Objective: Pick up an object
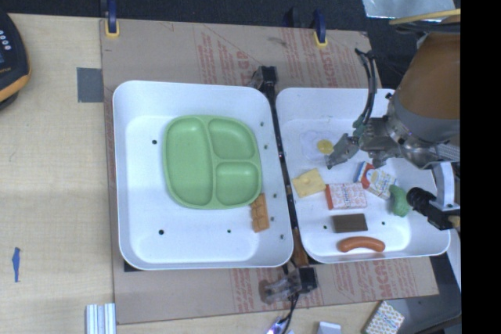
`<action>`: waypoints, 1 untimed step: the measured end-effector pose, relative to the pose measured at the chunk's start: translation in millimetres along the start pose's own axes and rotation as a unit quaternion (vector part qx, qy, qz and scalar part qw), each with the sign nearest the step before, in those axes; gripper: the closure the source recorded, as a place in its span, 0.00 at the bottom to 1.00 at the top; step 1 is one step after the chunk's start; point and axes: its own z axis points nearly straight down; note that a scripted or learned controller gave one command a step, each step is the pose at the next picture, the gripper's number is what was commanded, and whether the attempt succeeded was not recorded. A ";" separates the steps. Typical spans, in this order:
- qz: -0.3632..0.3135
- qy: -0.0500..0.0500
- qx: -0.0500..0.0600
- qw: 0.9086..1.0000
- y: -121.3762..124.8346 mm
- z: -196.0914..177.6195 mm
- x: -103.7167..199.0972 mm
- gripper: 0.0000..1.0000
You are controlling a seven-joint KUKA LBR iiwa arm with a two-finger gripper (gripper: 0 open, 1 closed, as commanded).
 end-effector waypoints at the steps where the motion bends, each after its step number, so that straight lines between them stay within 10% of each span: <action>1: 0.002 0.000 0.005 1.000 -19.3 129.8 -41.8 0.00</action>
